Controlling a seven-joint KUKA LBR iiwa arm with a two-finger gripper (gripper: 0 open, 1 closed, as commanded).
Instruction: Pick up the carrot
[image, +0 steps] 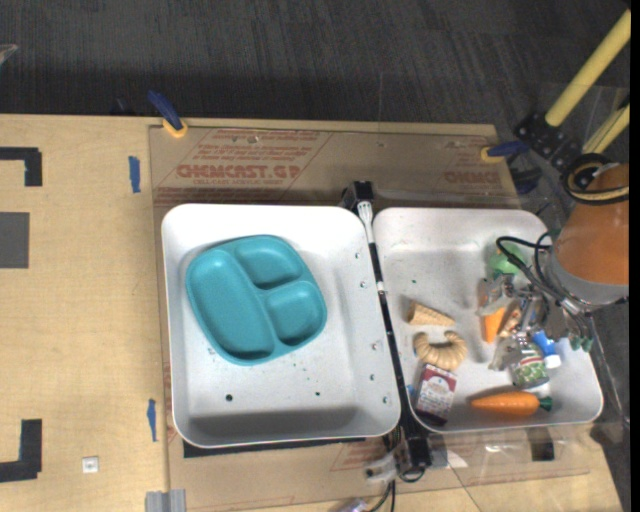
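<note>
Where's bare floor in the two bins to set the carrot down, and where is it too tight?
Free: the right bin's upper left, above the cone; the left bin's front strip, below the teal plate. Crowded: the right bin's lower half, where the cone, pretzel, small box, carrot and the gripper sit close together.

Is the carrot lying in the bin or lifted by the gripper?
Lying in the right bin: the carrot rests flat near the front wall, apart from the gripper.
</note>
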